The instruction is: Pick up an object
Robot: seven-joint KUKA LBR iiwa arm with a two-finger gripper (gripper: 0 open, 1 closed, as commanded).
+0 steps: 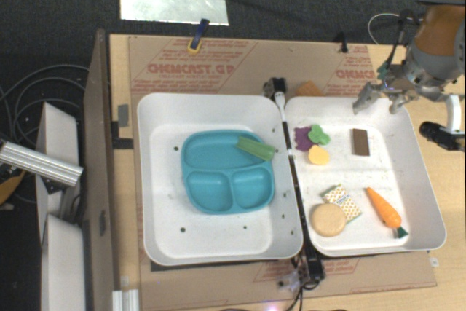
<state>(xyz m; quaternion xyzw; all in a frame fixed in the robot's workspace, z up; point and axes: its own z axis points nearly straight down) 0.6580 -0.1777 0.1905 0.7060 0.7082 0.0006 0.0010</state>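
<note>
My gripper [378,101] hangs over the far edge of the right bin [415,156], open, with nothing between its fingers. Below it in that bin lie a brown bar [360,142], a purple bunch of grapes [302,137] with a green piece [319,133] beside it, and a yellow piece [318,155]. Nearer the front are an orange carrot [383,208], a round tan biscuit [328,219] and a checkered cracker [344,202]. The brown bar is the closest item, a little in front of the fingers.
The left bin [164,156] holds a blue divided tray [226,175] with a green stalk [256,148] on its far right corner. A small orange object [309,89] lies on the cardboard behind the right bin. A ridge [289,156] separates the bins.
</note>
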